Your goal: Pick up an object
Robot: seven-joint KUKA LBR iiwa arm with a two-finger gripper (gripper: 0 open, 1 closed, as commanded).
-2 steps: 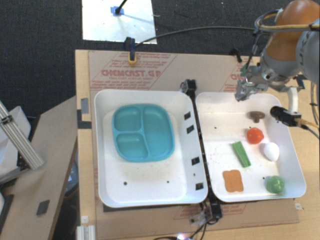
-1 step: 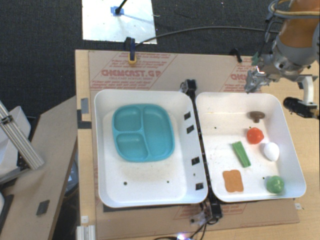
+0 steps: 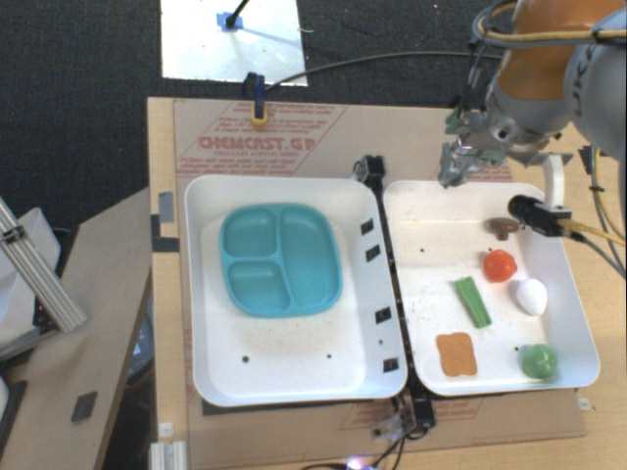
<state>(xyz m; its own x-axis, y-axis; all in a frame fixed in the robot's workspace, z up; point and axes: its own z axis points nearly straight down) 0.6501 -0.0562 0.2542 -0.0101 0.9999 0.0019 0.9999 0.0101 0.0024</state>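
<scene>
Jaws [image 3: 457, 169] hang over the back edge of the right bin [image 3: 588, 365], honestly can't tell if they're apart or together. Nothing between them. Red ball [image 3: 500, 264], white egg [image 3: 531, 296] and green strip [image 3: 472, 302] sit well in front of them, teal tray [image 3: 280, 259] off in the other bin.

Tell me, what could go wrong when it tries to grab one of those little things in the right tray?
The hand hangs over the right bin's far rim, so it might clip that rim on the way down. The red piece and white egg-shaped piece lie close together, so reaching for one may knock the other aside. The flat orange piece may be hard to grip.
</scene>
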